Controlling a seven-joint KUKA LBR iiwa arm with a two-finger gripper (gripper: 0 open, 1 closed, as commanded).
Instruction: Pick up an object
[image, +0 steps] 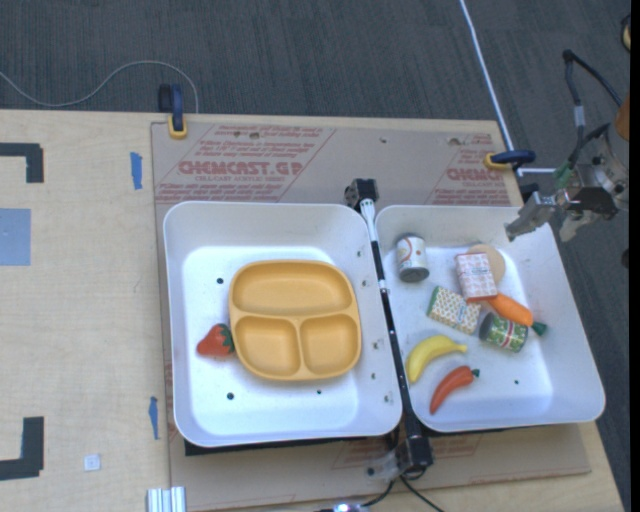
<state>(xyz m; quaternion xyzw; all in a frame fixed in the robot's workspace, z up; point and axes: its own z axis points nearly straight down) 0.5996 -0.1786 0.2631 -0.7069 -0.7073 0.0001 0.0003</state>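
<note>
Two bins: the left bin (190, 300) holds a yellow tray (296, 320) with a strawberry (214, 342) at nine o'clock; the right bin (570, 330) holds the banana (434, 355), carrot (512, 309) and cans. My gripper (545, 215) hovers at its two o'clock corner; jaw state I cannot tell.

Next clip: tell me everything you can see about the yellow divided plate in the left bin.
The yellow plate is a rounded-corner, plastic-looking tray with three compartments: one wide section along the far side and two smaller ones on the near side, split by raised ridges. All three hold nothing. It lies flat, right side up, roughly in the middle of the left bin, turned slightly askew to the bin's walls. A strawberry rests against its near-left corner. Nothing else touches it.
</note>
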